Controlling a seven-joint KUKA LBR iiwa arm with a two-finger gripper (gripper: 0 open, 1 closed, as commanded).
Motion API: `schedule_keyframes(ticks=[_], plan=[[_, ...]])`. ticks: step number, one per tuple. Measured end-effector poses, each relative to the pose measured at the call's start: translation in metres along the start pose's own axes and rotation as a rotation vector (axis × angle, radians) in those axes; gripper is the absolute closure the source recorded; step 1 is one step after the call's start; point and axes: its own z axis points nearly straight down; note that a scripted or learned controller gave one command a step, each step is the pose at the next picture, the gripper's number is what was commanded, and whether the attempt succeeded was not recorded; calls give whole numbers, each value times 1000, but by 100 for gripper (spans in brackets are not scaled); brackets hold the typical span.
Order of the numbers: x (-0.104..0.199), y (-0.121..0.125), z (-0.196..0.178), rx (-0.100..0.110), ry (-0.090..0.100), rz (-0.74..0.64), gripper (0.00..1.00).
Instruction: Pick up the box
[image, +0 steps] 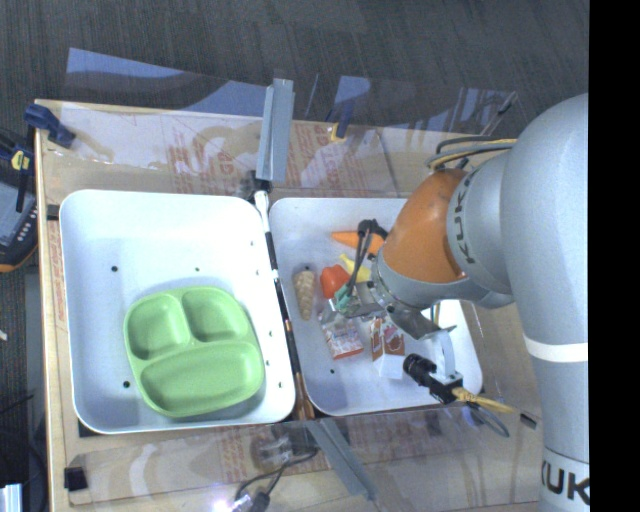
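Camera view looks down on a pale wooden worktop bearing two shallow white bins side by side. My grey arm with the orange band reaches in from 3 o'clock and hangs over the right-hand white bin. My fingers sit low at the centre of that bin, mostly tucked under my wrist, and I cannot tell whether they are spread or closed, nor whether anything lies between them.

The small red-and-white cardboard box lies flat on the bin floor at about 7 o'clock from the bin's centre, just beside my fingers on their 6 o'clock side. A second small brown-and-white packet lies just beside it at its 3 o'clock.

Toward 12 o'clock from my fingers lies an orange toy carrot, with a yellow piece below it. A red-orange rounded item sits at my fingers' 10 o'clock, and a beige stubby cylinder lies at 9 o'clock, near the bin's wall.

The left-hand white bin holds a light green divided plastic plate, lying at 6 o'clock from that bin's centre.
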Motion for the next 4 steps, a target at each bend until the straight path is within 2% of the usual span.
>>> schedule_keyframes(ticks=[1,2,3,4], plan=[[0,0,0,0,0,-1,0],[0,1,-10,1,0,-3,100],[0,1,-10,2,0,-4,0],[1,1,-19,2,0,-7,100]])
